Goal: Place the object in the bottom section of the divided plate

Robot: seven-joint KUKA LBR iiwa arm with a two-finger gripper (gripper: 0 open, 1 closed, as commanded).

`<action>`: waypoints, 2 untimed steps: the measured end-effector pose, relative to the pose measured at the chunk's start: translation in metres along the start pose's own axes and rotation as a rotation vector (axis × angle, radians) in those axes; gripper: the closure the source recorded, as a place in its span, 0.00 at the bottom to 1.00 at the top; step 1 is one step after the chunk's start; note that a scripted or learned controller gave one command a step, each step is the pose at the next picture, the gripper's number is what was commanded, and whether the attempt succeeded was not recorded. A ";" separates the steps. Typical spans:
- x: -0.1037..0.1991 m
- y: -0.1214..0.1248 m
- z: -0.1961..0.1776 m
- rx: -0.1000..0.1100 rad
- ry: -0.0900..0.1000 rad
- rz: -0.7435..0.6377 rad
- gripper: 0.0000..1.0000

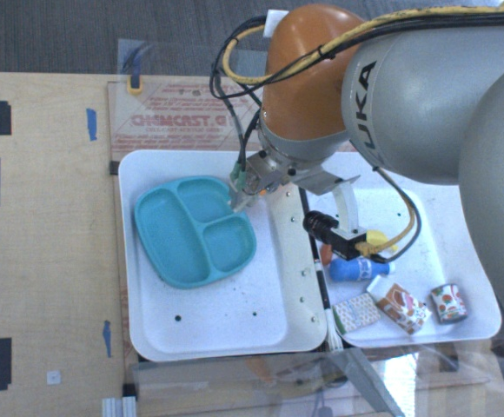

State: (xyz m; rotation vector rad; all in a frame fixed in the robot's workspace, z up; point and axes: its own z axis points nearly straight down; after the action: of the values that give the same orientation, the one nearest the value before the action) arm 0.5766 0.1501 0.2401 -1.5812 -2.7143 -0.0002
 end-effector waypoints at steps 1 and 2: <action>0.040 0.041 0.117 -0.013 0.001 -0.051 1.00; 0.061 0.024 0.130 -0.070 -0.002 0.408 1.00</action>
State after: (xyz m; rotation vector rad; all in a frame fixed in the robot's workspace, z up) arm 0.5673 0.2150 0.1098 -2.1226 -2.3637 -0.0934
